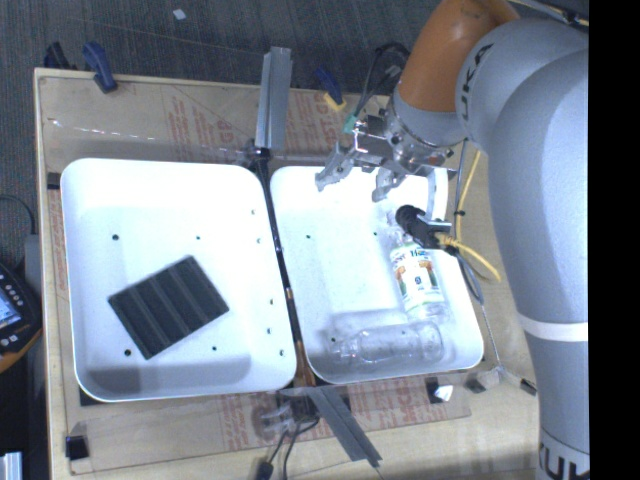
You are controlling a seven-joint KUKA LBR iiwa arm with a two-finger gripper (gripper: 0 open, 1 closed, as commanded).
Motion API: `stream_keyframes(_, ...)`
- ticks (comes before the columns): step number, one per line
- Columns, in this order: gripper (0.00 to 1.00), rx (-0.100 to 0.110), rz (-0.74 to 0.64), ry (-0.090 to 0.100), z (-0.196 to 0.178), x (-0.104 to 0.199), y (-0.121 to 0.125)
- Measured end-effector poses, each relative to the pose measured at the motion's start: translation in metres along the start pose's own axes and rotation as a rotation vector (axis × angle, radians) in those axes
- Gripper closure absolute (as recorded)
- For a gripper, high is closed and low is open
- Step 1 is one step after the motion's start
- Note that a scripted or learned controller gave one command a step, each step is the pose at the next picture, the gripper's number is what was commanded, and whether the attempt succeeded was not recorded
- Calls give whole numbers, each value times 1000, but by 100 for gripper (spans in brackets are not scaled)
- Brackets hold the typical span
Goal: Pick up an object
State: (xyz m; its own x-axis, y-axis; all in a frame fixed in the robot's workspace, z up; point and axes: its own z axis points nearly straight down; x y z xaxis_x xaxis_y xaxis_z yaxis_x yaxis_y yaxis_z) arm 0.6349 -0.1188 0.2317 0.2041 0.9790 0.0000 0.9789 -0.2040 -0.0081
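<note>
My gripper [357, 179] hangs over the far edge of the right bin [320, 268], its two fingers spread apart with nothing between them. A small bottle [417, 265] with a black cap and an orange-and-white label lies along the bin's right side, just below and to the right of the gripper. A clear plastic bottle [390, 345] lies on its side along the bin's near wall. In the left bin [90, 208] a dark ribbed rectangular pad [167, 306] lies flat, turned at an angle.
A grey metal bar [272, 98] stands at the back between the bins. Blue clamps [100, 66] hold the board's far edge. The big grey arm [540, 168] covers the right side. A handheld device [10, 313] sits at the left edge.
</note>
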Motion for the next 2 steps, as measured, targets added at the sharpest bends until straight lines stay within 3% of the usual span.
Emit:
stream_keyframes(1,0,-3,-130,0,65,-45,4)
stream_keyframes(2,0,-8,-173,-1,72,-87,9)
